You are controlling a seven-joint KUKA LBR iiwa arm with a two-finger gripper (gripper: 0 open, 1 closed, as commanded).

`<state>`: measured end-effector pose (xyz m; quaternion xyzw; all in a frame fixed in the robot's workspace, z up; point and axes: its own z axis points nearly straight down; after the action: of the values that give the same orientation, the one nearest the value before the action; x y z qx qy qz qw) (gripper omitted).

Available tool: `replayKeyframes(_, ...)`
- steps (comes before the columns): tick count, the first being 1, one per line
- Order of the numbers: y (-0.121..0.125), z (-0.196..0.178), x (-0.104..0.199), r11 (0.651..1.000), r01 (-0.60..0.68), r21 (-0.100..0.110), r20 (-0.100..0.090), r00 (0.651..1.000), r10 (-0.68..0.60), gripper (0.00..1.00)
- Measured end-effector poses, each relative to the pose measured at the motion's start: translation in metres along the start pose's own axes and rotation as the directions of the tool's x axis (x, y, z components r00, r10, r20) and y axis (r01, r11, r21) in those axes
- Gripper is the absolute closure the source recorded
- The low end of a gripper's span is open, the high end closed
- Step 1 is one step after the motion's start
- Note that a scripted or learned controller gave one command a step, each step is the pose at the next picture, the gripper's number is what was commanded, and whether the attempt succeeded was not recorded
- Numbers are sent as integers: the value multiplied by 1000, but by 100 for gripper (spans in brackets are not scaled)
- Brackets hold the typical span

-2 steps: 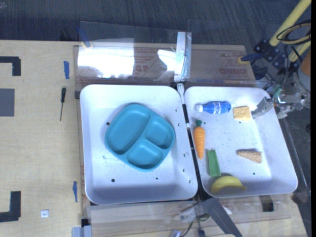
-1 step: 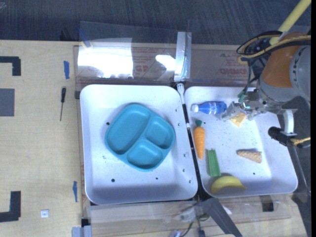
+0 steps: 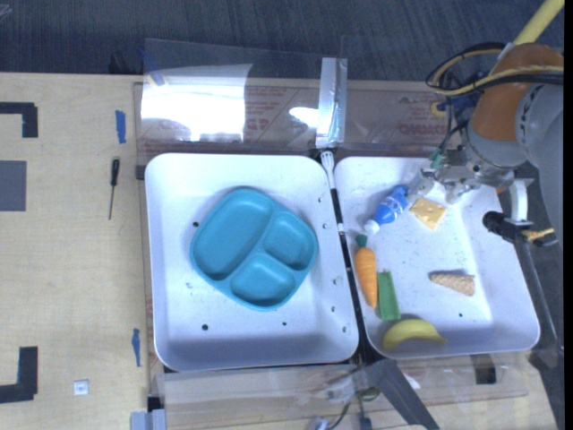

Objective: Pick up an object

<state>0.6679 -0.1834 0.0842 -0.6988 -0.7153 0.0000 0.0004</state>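
Tool [image 3: 445, 184] at right white bin's [image 3: 510, 330] far edge, jaw state unclear, beside small blue-white plastic bottle [image 3: 390, 208]; bottle's long axis diagonal, cap toward near-left.

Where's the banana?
The banana lies at the near edge of the right bin, just below the green stick and carrot.

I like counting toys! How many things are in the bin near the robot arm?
6: a blue bottle and yellow cheese at the back, a carrot and green stick by the left wall, a cone, a banana in front.
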Motion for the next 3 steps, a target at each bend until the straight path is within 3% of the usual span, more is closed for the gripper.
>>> replayKeyframes(1,-26,-1,9,1000,4,-2,1,1000,-4,0)
replayKeyframes(2,-24,-11,9,1000,7,-5,3,1000,-6,100)
replayKeyframes(3,-73,-123,82,995,94,-8,1,996,-94,100)
